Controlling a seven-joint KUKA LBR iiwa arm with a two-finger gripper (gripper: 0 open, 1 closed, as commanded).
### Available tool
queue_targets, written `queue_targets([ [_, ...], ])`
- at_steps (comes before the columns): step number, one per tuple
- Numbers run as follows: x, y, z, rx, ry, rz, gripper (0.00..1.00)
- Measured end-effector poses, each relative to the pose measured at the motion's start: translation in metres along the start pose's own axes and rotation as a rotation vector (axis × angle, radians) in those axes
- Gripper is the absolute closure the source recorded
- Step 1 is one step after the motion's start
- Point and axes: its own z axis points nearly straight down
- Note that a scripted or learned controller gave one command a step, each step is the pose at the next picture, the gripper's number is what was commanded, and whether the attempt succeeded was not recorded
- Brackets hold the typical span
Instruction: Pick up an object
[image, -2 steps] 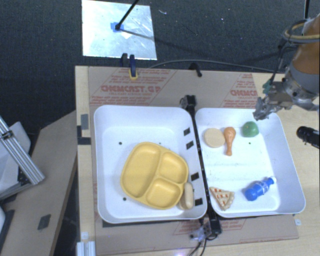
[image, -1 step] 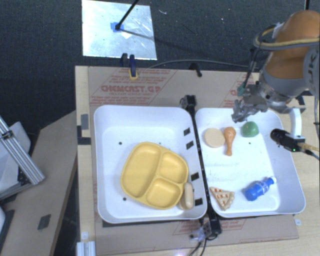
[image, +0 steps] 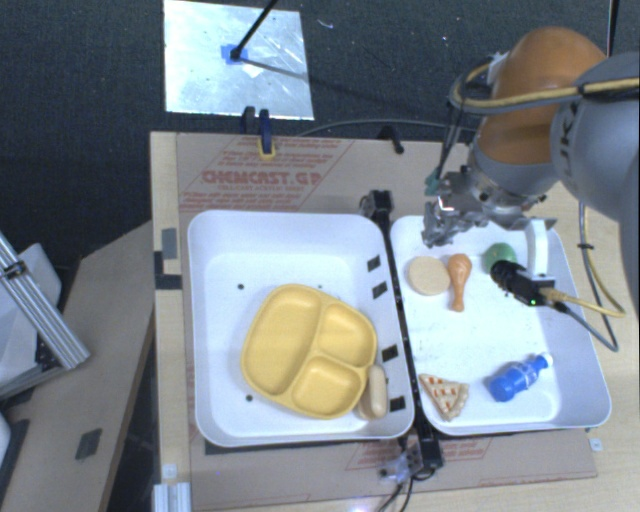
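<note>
The left shallow white bin (image: 215, 300) holds a yellow plastic tray with three compartments (image: 310, 350), lying flat a little right of the bin's middle. A pale tan bread-roll-shaped toy (image: 375, 391) lies just off the tray's lower right corner, touching or nearly touching its edge and close to the bin's right wall.

A row of black clips (image: 388, 290) runs down the seam where the two bins meet.

In the right shallow white bin (image: 580, 400), a flat round beige disc like a cookie (image: 428, 275) lies near the upper left. Just beside it, on its right, sits a tan toy chicken drumstick (image: 459, 278), its thin end pointing toward the near side of the bin. Lower down, by the bin's front wall, lies a triangular slice of toy pizza with a lattice top (image: 445, 395). Right of that, a small blue plastic bottle with a white cap (image: 518, 377) lies on its side. A round green object (image: 500, 256) sits near the upper right, partly hidden behind a black fitting.

The grey two-finger gripper (image: 440, 232) hangs above the upper left part of the right bin, just above the beige disc and drumstick. Whether it is released or clenched cannot be told; nothing visible sits in it.
</note>
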Motion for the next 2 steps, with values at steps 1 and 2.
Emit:
queue_targets([
  [1, 0.044, 0.005, 0.004, -0.001, 0.0, 0.001, 1.0],
  [2, 0.092, 0.003, 0.007, -0.001, -0.001, 0.001, 1.0],
])
